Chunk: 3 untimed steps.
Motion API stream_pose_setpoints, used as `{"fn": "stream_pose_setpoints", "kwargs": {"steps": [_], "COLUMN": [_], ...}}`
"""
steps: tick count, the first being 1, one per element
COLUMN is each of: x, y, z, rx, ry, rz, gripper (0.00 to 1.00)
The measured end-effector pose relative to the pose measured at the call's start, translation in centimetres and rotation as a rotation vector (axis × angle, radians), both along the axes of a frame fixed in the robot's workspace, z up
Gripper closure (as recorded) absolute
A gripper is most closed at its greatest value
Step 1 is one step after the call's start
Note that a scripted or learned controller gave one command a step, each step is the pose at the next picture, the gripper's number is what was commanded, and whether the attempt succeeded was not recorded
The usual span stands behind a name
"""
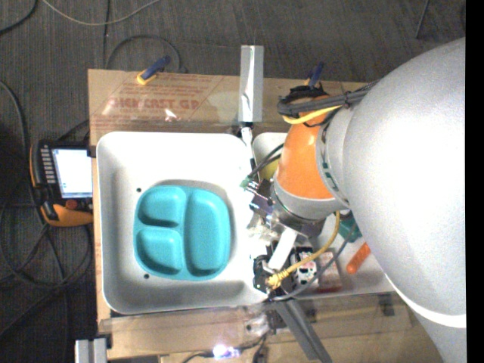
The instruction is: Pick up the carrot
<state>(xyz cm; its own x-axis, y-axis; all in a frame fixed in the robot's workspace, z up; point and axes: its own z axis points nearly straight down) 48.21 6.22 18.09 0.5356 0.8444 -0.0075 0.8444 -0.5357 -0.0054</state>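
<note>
The carrot (357,257) shows as a short orange piece in the right bin (265,146), sticking out from under the arm's big grey body near the bin's front right. My gripper (301,257) hangs below the orange band, low over the left part of the right bin, a short way left of the carrot. The wrist and arm cover most of that bin, and most of the carrot is hidden.
The left bin (113,165) holds a teal divided plate (183,231) in its middle. A teal object (346,225) peeks out beside the arm, just above the carrot. A handheld pendant (62,180) lies off the bench to the left.
</note>
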Motion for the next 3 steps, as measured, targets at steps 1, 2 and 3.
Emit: {"fn": "stream_pose_setpoints", "kwargs": {"steps": [1,2,3], "x": [0.0,0.0,0.0], "y": [1.6,3.8,6.0], "z": [0.0,0.0,-2.2], "rx": [-0.002,-0.007,-0.006], "ry": [0.000,-0.003,-0.001], "rz": [-0.121,-0.477,-0.369], "gripper": [1.00,1.00,1.00]}}
